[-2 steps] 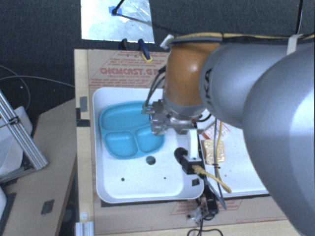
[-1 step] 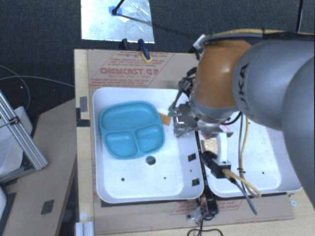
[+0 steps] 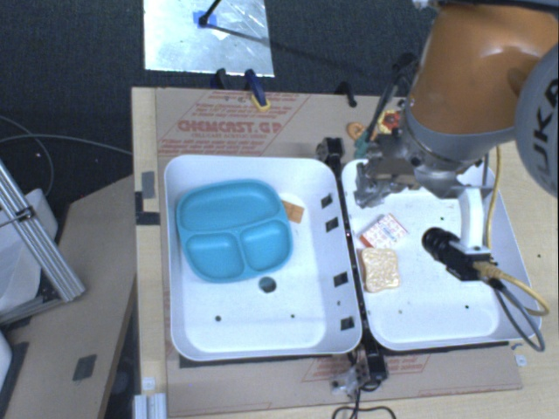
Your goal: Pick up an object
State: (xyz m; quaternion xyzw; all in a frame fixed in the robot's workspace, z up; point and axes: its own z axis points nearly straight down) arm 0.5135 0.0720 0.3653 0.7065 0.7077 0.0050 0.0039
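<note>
Divided tray (image 3: 232, 230), left bin: blue plastic, smooth, semi-gloss. Both bins (image 3: 306, 321): white plastic, smooth, faintly shiny. Base board (image 3: 227, 120): brown cardboard, matt, red print. Far sheet (image 3: 208, 24): metal-looking, scuffed, reflective. Cracker-like square (image 3: 381, 270), right bin: tan, rough, pitted. Arm band (image 3: 472, 55): orange, glossy. Floor (image 3: 61, 59): dark carpet, coarse.

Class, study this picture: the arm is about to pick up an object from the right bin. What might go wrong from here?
1. The red-and-white packet and the tan cracker lie almost touching, so the pincer may nudge one while reaching for the other.
2. Both lie flat and close to the right bin wall by the divider, so a grasp may slip or catch the wall.
</note>
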